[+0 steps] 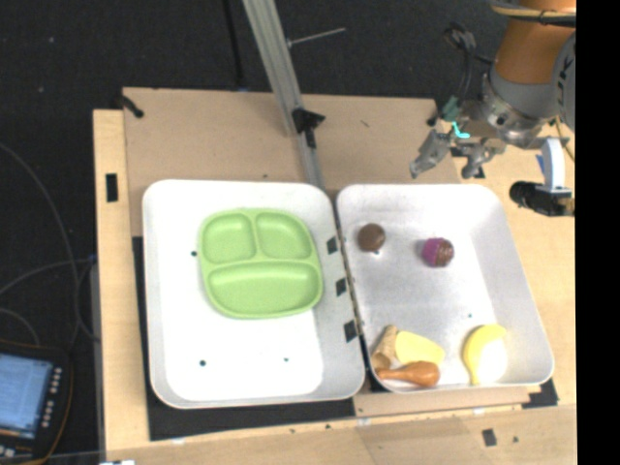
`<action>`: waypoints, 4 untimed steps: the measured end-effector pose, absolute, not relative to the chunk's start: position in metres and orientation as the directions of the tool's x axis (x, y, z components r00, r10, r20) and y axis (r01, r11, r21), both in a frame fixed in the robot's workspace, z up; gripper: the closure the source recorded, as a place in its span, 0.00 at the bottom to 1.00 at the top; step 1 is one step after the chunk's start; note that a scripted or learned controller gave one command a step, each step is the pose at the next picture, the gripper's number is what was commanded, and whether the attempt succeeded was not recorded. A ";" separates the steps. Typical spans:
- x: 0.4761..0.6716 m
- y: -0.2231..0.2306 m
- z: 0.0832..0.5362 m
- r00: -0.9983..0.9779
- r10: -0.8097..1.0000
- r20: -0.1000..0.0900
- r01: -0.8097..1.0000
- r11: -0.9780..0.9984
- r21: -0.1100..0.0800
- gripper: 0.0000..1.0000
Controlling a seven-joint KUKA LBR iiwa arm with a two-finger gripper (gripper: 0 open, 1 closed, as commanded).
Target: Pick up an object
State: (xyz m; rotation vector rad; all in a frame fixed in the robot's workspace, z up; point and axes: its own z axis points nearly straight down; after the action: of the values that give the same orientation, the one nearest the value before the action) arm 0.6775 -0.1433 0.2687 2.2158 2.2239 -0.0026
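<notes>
The end effector (448,158), fingers spread wide and holding nothing, hovers at the upper right, and the purple ball (437,252) lies just below it.

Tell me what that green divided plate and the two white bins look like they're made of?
The green divided plate looks like moulded plastic: one even pale green, soft rounded ridges between its three sections, a dull sheen. The left bin looks like smooth white plastic or coated sheet with rounded corners. The right bin has a greyer, speckled floor, perhaps scuffed; metal or plastic, I can't tell.
</notes>
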 end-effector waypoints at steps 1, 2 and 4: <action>0.677 -0.136 0.221 -0.003 1.000 -0.002 1.000 0.003 -0.003 0.00; 0.677 -0.127 0.170 -0.003 1.000 -0.001 1.000 0.003 -0.004 0.00; 0.683 -0.122 0.131 -0.003 1.000 -0.003 1.000 0.003 0.004 1.00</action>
State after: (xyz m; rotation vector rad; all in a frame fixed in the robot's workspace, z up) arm 0.6827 -0.1218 0.1310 2.2139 2.2215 0.0007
